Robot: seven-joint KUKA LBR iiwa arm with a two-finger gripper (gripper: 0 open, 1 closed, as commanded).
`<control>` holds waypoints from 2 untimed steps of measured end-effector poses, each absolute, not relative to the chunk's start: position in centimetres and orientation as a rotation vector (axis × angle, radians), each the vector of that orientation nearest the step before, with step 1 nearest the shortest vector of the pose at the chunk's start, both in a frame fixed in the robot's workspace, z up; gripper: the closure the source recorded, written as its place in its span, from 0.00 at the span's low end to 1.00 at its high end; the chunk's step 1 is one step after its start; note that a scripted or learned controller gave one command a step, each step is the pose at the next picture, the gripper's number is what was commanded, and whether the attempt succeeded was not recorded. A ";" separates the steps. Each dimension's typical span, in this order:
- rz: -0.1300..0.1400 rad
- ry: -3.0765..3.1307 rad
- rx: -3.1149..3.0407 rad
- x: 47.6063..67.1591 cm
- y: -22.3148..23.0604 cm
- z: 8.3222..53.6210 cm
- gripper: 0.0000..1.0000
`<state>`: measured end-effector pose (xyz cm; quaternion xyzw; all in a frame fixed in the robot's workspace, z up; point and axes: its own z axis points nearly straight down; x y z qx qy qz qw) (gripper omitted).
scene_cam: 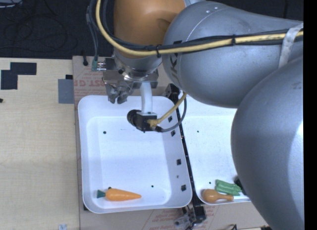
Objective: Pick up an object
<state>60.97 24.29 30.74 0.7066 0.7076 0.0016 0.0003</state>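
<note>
An orange toy carrot (122,195) with a green stalk end lies flat near the front edge of the left bin (89,140). My gripper (120,97) hangs over the back edge of that bin, far from the carrot and well above the floor. Nothing shows between its tips. A black part on a white stem (141,119) hangs just beside it, with a yellow cable running to it. In the right bin (208,125), at the front, lie a green bean pod (228,187) and a tan-orange pear-shaped toy (216,196), touching each other.
The big grey arm (237,75) and its orange band (146,11) cover the upper right and much of the right bin. A black divider strip (182,150) runs between the bins. The wooden bench (34,140) lies to the left.
</note>
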 end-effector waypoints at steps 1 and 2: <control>-0.023 2.223 2.227 64.2 22.6 18.4 1.00; -0.001 2.225 2.220 60.2 24.4 26.0 1.00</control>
